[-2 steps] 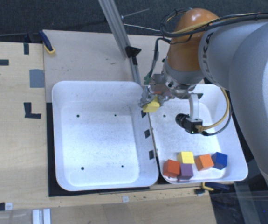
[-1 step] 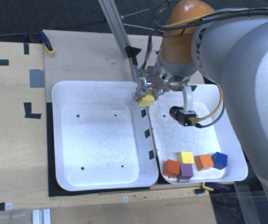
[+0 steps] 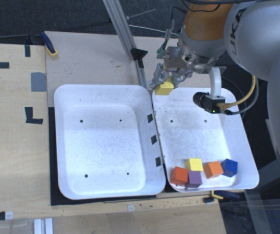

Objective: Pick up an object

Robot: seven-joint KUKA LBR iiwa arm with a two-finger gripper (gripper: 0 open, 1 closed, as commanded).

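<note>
My gripper [image 3: 166, 84] hangs over the far left corner of the right bin [image 3: 237, 130], shut on a small yellow block [image 3: 164, 88] that shows between its fingertips, lifted above the bin floor. Several more blocks lie in a cluster at the near edge of the right bin: an orange-red one [image 3: 179, 175], a purple one [image 3: 194, 179], a yellow one [image 3: 195, 164], an orange one [image 3: 213, 169] and a blue one [image 3: 230, 167].
The left bin [image 3: 66, 130] sits beside the right one, their rims meeting at a divider [image 3: 154, 135]. A slanted metal rail [image 3: 122, 30] runs down to the bins' far junction. A black cable and sensor [image 3: 210, 103] hang over the right bin.
</note>
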